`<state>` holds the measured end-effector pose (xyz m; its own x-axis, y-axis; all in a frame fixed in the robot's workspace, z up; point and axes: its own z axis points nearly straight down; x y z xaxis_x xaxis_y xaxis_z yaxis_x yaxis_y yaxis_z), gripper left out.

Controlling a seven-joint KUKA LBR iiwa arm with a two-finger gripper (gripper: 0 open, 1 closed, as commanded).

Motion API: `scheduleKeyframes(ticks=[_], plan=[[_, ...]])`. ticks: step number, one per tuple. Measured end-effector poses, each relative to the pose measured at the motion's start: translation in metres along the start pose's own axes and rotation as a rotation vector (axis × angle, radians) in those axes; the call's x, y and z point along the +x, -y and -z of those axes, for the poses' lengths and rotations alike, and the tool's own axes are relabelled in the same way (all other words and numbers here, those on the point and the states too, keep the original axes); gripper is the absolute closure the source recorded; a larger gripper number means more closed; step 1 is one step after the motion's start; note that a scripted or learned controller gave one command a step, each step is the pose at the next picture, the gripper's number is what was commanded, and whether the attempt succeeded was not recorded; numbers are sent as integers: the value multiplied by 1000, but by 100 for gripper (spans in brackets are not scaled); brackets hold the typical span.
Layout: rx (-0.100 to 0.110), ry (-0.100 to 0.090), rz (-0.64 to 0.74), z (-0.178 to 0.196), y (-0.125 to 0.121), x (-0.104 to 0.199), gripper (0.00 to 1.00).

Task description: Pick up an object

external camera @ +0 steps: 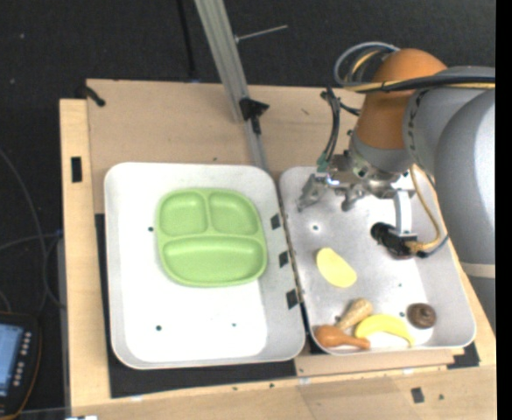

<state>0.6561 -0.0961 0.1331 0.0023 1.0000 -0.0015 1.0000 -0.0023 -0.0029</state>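
Hanging over the far left part of the right shallow white bin, the grey arm's two-finger gripper points down with its metal fingers spread apart and nothing between them. Nearer than the gripper, and apart from it, a pale yellow flat oval piece lies alone on the bin floor, towards the left wall. Along the bin's near edge sits a cluster: a tan stubby piece touching an orange carrot-shaped toy on the left, a yellow banana-shaped toy just beside them, and a small brown round ring-like toy to the right, close to the banana. A light green plastic divided plate rests in the left shallow white bin. Both bins stand side by side on the tan wooden bench.
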Motion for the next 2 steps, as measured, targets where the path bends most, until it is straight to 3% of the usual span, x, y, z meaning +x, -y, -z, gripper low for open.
scheduleKeyframes(ticks=[1, 2], plan=[[-7, 0, -5, 15, -2, -1, 100], [-8, 0, -1, 59, -5, -2, 100]])
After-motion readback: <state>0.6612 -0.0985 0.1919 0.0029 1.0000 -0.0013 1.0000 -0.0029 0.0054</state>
